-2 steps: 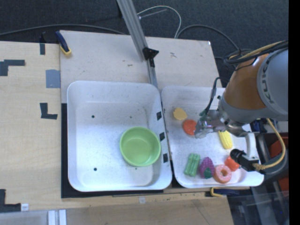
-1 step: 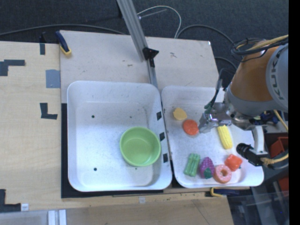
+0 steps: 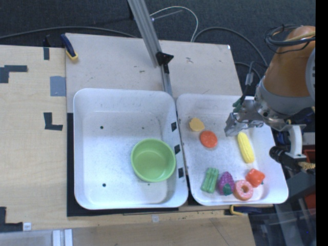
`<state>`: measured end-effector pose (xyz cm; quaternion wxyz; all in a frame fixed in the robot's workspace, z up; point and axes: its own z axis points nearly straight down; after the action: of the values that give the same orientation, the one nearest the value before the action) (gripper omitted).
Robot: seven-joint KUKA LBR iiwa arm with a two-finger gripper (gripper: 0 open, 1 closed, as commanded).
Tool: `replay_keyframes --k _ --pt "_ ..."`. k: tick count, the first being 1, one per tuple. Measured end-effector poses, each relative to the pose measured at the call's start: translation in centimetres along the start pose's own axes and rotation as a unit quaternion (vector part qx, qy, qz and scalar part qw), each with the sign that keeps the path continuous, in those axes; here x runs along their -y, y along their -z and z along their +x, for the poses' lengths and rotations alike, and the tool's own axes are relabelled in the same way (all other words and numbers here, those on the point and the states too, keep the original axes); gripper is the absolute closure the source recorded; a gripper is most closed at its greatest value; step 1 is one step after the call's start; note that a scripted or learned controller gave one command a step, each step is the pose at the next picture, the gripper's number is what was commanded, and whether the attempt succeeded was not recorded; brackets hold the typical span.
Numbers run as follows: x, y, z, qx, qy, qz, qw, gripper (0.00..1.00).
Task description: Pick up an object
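Note:
The right bin [image 3: 205,102] holds several toy foods. A yellow corn cob [image 3: 246,147] lies just below and right of my gripper [image 3: 233,129], which hangs low over the bin's upper middle. To the gripper's left sit an orange-red round piece [image 3: 208,139] and a small yellow piece [image 3: 196,124]. Along the bin's front lie a green vegetable [image 3: 209,180], purple grapes [image 3: 225,182], a pink donut [image 3: 243,190] and a red-orange piece [image 3: 255,177]. I see nothing held in the gripper.
A green bowl [image 3: 152,160] stands in the left bin [image 3: 92,111], near the wall it shares with the right bin. A slanted metal pole [image 3: 148,29] rises behind the bins. Cables run across the dark floor at the back.

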<state>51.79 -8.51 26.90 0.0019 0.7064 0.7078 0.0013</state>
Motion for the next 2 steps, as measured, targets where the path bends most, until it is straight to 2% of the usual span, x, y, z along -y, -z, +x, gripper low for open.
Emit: replay_keyframes --k 1,2 --pt "-1.6 0.2 4.7 -0.001 0.002 0.003 1.0000 1.00" --pt "-2.8 -1.7 10.2 -0.001 0.002 0.004 1.0000 1.00"
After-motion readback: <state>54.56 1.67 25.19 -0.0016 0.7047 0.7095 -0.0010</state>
